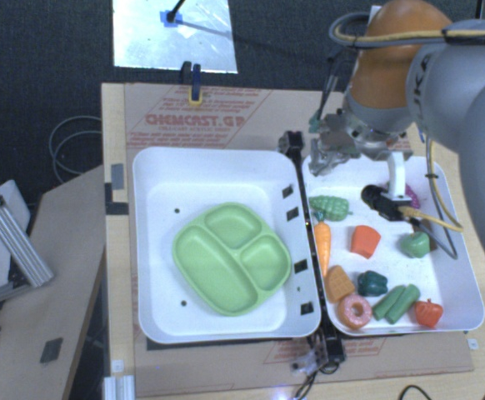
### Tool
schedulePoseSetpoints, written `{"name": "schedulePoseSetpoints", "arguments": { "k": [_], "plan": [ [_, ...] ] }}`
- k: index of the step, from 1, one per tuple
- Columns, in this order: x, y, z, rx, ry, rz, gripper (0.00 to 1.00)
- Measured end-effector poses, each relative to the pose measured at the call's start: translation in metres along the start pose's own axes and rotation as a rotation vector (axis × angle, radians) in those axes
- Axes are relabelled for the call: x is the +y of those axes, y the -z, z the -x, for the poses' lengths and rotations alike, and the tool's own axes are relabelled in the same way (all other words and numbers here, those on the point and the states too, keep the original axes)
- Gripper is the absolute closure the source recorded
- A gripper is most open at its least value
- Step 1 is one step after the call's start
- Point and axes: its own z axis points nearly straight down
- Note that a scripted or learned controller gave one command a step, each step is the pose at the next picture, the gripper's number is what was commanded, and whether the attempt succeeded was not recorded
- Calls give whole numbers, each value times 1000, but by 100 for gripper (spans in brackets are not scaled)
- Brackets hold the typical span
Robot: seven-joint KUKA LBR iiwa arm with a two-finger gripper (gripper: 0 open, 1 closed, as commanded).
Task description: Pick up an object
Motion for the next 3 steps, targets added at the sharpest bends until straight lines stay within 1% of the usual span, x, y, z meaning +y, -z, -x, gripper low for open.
{"name": "schedulePoseSetpoints", "arguments": {
  "k": [1,2,3],
  "plan": [
    [-5,14,-52,0,0,3,100],
    [-4,-5,-54,-3,-4,1,100],
    [-13,-2,-49,-2,-9,0,100]
  ]
}}
